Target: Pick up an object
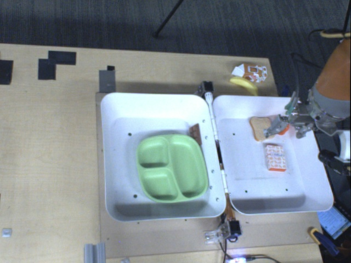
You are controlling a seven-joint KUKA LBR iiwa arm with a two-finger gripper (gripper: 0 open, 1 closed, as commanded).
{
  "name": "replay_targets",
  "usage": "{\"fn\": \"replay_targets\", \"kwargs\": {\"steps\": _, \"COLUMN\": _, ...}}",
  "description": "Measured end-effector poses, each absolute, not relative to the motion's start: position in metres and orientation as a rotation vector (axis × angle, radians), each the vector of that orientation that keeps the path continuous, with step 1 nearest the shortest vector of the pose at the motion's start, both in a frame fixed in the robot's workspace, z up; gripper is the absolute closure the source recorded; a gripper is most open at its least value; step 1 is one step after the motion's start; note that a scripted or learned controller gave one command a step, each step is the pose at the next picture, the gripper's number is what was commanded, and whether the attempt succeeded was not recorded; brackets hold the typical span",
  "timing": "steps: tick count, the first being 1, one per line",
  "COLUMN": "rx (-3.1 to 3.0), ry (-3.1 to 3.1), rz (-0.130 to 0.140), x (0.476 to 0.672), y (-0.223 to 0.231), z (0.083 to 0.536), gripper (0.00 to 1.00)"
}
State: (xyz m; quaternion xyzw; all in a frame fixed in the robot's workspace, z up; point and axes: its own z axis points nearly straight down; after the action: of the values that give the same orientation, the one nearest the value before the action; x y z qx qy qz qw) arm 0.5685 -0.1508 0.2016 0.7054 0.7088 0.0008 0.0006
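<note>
In the right bin point(307, 199) a tan slice of toast point(259, 127) lies near the far side. An orange and white packet point(275, 157) lies flat just in front of it. My gripper point(283, 124) reaches in from the right and hangs low at the toast's right edge, above the packet's far end. A small orange part shows at its tip beside the toast. The left bin point(118, 147) holds a green divided plate point(171, 167), with a small brown piece point(194, 131) at the plate's far right corner.
On the bench beyond the right bin lie a yellow banana point(243, 83) and a small orange and white wrapper point(252, 72). A black clamp point(207, 86) sits at the far end of the ridge between the bins. Cables and clips lie at the front edge.
</note>
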Motion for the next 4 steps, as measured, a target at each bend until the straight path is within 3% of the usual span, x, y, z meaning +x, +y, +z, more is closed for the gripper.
{"fn": "replay_targets", "kwargs": {"steps": 1, "rx": 2.217, "ry": 2.224, "rz": 0.003, "x": 0.581, "y": -0.116, "z": 0.094, "gripper": 0.00}}
{"fn": "replay_targets", "kwargs": {"steps": 2, "rx": 2.216, "ry": 2.226, "rz": 0.003, "x": 0.669, "y": -0.082, "z": 0.086, "gripper": 0.00}}
{"fn": "replay_targets", "kwargs": {"steps": 3, "rx": 2.207, "ry": 2.230, "rz": 0.005, "x": 0.671, "y": -0.082, "z": 0.097, "gripper": 1.00}}
{"fn": "replay_targets", "kwargs": {"steps": 4, "rx": 2.211, "ry": 2.227, "rz": 0.010, "x": 0.670, "y": 0.016, "z": 0.206, "gripper": 1.00}}
